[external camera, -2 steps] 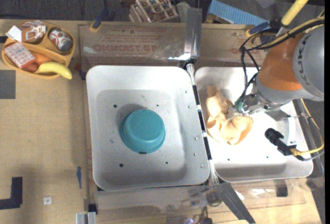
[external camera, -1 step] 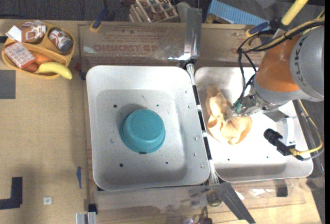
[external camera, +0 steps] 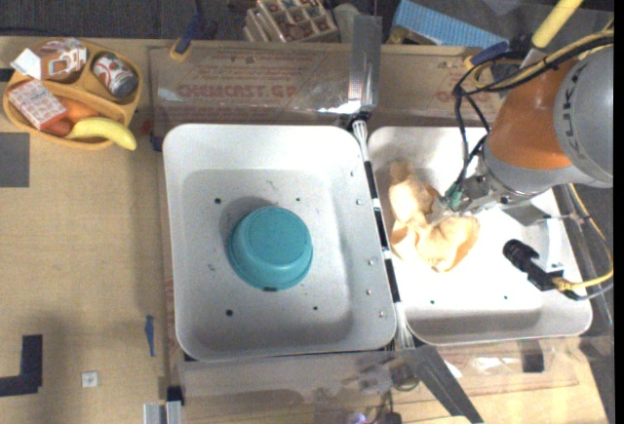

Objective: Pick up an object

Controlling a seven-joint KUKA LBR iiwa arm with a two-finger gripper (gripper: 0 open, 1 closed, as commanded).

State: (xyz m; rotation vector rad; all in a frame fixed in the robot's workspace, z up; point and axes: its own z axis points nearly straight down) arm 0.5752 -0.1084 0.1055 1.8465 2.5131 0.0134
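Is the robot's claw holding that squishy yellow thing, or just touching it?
Cannot be told. The gripper is down at the top edge of the yellow thing in the right bin.

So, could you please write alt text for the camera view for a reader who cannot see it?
A grey and orange robot arm lowers its claw onto a crumpled pale yellow cloth in the right white bin. The left white bin holds an upturned teal bowl.

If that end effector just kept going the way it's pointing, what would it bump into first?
Most likely the pale cloth bunched in the right bin; the end effector points down-left at it, though depth is unclear.
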